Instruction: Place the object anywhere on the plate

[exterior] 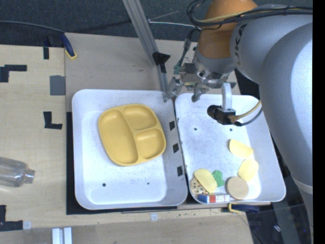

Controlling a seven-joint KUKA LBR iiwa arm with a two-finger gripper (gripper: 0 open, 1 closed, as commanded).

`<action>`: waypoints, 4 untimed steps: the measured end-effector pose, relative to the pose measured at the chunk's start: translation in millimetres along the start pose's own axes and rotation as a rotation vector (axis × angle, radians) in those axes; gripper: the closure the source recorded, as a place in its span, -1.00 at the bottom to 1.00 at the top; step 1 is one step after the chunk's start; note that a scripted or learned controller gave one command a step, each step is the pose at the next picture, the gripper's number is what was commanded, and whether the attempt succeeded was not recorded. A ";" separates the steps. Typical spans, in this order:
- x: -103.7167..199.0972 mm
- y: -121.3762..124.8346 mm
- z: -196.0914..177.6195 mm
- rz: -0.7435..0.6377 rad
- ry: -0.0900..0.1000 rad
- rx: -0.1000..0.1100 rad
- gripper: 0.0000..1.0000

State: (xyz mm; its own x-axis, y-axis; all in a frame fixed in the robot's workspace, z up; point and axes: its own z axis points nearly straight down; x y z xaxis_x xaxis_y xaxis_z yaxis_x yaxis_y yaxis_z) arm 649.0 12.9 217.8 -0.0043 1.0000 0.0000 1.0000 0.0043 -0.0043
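A yellow divided plate (132, 133) lies in the left white bin (86, 187), toward its upper middle. Several small food-like objects sit in the lower corner of the right bin (203, 131): two pale yellow pieces (240, 148) (248, 169), a yellow oval (205, 179), a green bit (218, 177) and a tan round disc (237, 187). My gripper (183, 93) hangs over the top edge where the two bins meet, far from those objects. Its fingers (171, 90) stand open with nothing between them.
A slanted metal post (142, 29) rises behind the bins, close to the gripper's left. A black cable fitting (222, 114) hangs off the wrist over the right bin. A clear bottle (12, 173) lies on the bench at far left.
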 end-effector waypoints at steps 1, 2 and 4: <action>8.1 -40.3 3.3 0.004 -0.001 0.001 -1.00; 8.4 -38.6 3.2 0.003 0.000 -0.002 -1.00; -18.8 -79.1 32.3 0.007 -0.002 0.004 1.00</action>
State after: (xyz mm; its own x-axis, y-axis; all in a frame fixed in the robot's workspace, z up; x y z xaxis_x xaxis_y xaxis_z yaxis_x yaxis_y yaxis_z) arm 569.8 -6.3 185.8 0.0023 1.0000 -0.0020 1.0000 -0.0023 -0.0085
